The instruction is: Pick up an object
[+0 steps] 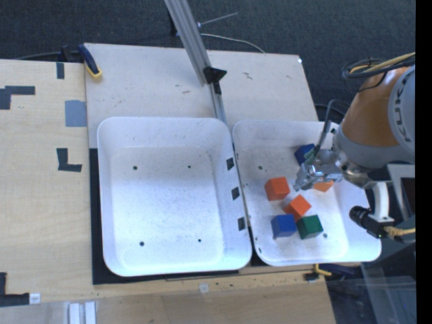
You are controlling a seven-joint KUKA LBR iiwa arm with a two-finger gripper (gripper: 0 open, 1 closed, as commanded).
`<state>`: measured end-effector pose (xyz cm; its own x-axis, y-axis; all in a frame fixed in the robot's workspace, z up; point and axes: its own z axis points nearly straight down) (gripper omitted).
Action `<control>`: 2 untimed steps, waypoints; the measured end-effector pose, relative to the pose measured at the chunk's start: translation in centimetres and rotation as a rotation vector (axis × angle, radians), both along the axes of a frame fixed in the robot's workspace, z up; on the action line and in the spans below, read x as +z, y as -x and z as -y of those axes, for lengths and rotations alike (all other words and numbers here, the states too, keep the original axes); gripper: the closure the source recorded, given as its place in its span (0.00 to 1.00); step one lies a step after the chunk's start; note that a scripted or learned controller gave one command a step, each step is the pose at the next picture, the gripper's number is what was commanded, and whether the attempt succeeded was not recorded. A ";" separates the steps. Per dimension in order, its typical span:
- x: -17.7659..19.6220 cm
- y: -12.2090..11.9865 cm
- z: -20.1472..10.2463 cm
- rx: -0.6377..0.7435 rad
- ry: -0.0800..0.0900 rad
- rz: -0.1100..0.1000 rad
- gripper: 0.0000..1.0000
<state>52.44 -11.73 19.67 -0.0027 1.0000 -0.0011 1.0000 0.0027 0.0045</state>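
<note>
Hovering gripper (302, 183) beside a slightly turned orange cube (277, 188).

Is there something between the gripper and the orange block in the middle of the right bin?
Nothing visible stands between them. The gripper hangs over the right bin, and the orange block lies just to its left on bare bin floor. The other blocks, a second orange one, a blue one and a green one, lie nearer the bin's front edge.
</note>
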 end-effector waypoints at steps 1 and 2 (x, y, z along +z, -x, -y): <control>-0.4 0.1 0.0 -0.001 0.000 -0.007 0.00; -8.6 -1.4 -0.6 -0.002 -0.001 -0.004 0.00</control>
